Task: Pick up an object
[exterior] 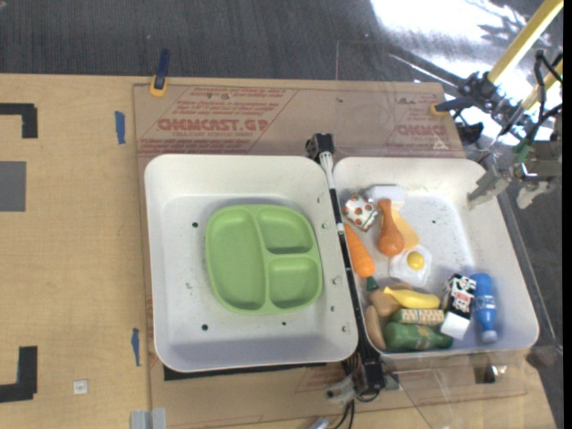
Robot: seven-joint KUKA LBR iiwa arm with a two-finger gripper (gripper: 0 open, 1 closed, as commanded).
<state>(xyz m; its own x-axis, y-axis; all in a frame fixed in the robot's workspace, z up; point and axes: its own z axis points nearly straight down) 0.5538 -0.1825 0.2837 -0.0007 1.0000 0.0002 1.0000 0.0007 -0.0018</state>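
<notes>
A: From the overhead camera, what's on the worktop (71,266)?

B: Two white bins side by side. The left bin (170,239) holds a green divided plate (264,257), lying flat near its middle.

A: And the right bin (447,213)?

B: Toy food, crowded toward its left and near sides: a carrot (358,251), a chicken drumstick (391,231), a fried egg (414,260), a banana (413,298), a dark green piece (416,335) along the near wall, and a blue bottle (484,307) at the right.

A: The hand?

B: The hand (500,181) sits over the right bin's far right corner, well apart from the food. Whether it is apart or together, I cannot tell. Nothing is between them that I can see.
</notes>
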